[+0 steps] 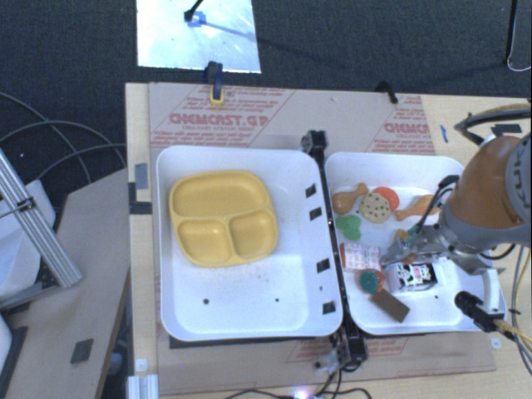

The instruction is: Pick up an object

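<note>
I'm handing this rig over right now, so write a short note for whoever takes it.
Gripper: low over the right bin, above the toy clutter; fingers not readable.
Things: chicken drumstick, cookie, green piece, red-printed packet, brown block, all in the right bin. Yellow divided tray in the left bin.
Done: nothing visibly lifted.
Left: grasp one object and raise it.
</note>
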### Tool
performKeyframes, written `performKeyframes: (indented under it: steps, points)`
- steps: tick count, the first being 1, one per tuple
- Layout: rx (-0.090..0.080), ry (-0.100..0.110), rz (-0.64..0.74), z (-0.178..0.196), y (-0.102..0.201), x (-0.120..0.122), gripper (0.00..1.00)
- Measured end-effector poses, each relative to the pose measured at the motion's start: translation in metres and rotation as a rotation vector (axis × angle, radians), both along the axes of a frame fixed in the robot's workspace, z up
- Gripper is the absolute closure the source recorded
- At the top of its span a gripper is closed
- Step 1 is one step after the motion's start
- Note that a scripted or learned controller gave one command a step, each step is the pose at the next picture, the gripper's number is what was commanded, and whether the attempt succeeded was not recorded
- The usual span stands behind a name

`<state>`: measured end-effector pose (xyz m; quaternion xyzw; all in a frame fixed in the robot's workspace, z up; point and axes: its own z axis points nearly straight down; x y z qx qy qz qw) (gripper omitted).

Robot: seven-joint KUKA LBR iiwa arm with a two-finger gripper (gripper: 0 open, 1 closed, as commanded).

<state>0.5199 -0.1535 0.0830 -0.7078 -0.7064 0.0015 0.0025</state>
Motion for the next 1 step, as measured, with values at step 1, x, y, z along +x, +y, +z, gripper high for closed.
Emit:
performKeyframes:
  steps: [1]
  points:
    - [0.0, -0.008, 0.009, 0.0076, 0.0462, 0.0209, 0.0]
